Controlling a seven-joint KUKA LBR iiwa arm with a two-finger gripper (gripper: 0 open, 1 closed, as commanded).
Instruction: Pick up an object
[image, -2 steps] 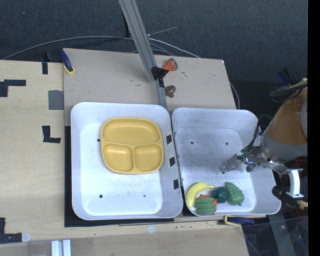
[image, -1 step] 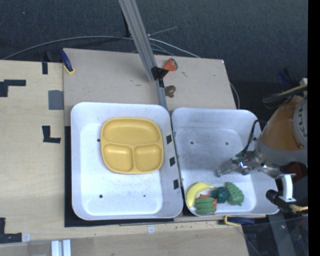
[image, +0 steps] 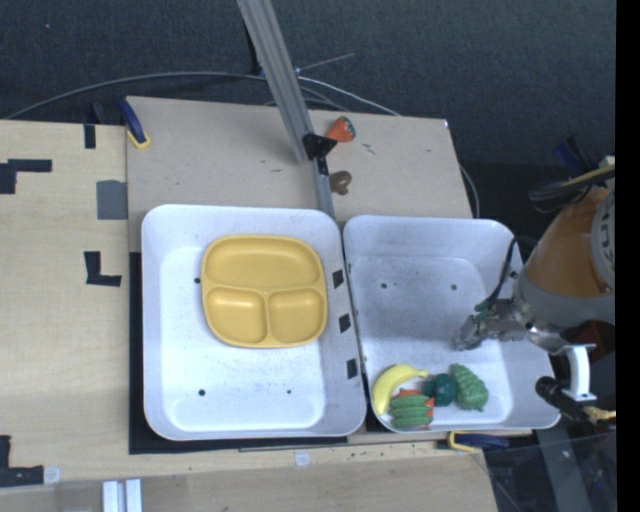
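Nearest you, at the front edge of the right bin (image: 430, 235), you find the small cluster of toy food. The yellow banana (image: 390, 381) curves along the front left corner of that bin. Just right of it lies an orange-and-green carrot (image: 410, 408), then a dark teal piece (image: 440, 388) whose shape you cannot make out, and then a green leafy vegetable (image: 470, 388) at the right end of the group. These pieces lie touching or nearly touching one another, all resting on the bin floor.

A little further back, you see the end effector (image: 472, 330) over the right part of the same bin, above and slightly behind the green leafy vegetable and apart from it. It is small and dark against the bin here, so you cannot tell how wide it stands; nothing shows in its grasp. The grey arm with its orange band (image: 570, 255) reaches in from the right.

To the left, the left bin (image: 165, 330) carries a yellow divided plate (image: 265, 290) with three compartments, sitting in the back half of that bin.

Further back on the wooden surface (image: 210, 150), a grey pole (image: 280, 70) rises at a slant from a black bracket near the bins' back edges, with a small orange-red object (image: 342, 128) just beside it. At the far left corner lies a blue-and-yellow clamp (image: 134, 124).
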